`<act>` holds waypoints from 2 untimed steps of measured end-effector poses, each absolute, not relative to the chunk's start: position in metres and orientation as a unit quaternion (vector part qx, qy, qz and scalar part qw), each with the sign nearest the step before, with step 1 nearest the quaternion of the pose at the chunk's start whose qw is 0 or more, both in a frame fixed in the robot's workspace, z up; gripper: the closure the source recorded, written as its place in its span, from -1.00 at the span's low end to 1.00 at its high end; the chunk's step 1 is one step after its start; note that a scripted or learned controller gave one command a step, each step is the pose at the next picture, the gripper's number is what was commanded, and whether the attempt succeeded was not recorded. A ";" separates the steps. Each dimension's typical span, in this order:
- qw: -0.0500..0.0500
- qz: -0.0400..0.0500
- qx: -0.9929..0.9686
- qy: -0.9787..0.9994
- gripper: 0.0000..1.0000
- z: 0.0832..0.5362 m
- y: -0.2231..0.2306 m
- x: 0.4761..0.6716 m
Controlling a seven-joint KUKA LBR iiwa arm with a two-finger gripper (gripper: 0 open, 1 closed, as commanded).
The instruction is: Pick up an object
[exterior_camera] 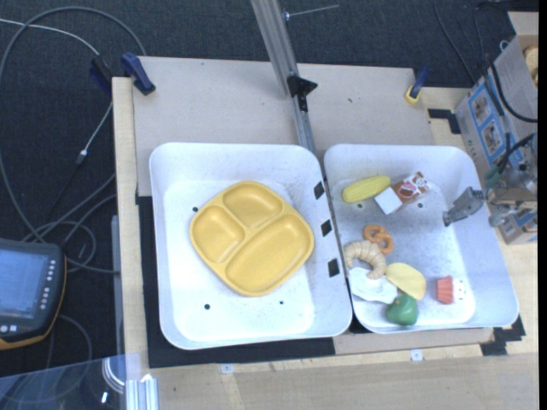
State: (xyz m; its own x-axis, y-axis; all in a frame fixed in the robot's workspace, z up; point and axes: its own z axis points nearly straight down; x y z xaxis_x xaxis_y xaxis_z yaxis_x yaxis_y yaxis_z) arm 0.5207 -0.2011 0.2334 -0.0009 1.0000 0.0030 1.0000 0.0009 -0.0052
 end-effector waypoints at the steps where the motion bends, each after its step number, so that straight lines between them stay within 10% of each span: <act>1: 0.004 0.001 -0.707 -0.707 -1.00 0.171 -0.200 0.514; 2: 0.004 0.001 -0.707 -0.707 -1.00 0.114 -0.197 0.523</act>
